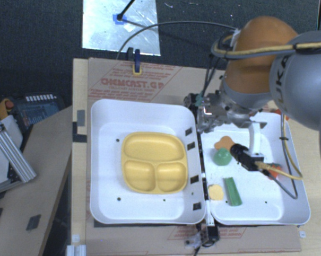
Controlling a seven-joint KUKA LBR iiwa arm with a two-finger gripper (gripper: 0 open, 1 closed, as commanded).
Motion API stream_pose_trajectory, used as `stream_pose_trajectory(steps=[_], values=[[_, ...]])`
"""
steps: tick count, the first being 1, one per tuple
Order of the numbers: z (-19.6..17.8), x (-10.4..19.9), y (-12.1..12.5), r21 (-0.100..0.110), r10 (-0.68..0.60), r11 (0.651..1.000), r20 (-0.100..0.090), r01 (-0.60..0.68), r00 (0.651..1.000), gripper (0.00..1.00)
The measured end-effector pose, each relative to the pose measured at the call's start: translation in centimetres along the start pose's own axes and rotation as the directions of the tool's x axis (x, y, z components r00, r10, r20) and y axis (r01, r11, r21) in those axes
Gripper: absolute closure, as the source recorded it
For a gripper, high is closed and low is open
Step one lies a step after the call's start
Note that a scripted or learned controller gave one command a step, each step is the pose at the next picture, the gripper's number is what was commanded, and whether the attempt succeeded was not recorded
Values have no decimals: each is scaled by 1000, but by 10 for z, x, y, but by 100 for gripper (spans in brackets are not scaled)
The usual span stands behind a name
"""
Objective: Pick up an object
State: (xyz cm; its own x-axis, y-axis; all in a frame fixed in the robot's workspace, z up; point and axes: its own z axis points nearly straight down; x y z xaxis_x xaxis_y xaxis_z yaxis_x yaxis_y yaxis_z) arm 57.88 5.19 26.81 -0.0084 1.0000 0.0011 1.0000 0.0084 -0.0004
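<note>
One flat green block [232, 191]

Two white bins [103, 165]; one yellow divided tray [153, 161]; one green round piece [221, 157]; one green bar [232, 191]; two orange-yellow pieces [216, 192].

lab | robot arm [290, 67] | white bins [103, 165] on cardboard-covered bench [146, 79] | loose cables [170, 27]

Tray [151, 162] in left bin [104, 149]; small objects [232, 190] in right bin [284, 204].
</note>
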Motion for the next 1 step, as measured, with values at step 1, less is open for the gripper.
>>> stream_pose_trajectory(steps=[1], values=[[24, 51, -30, 2, -1, 1000, -1, 1, 1000, 100]])
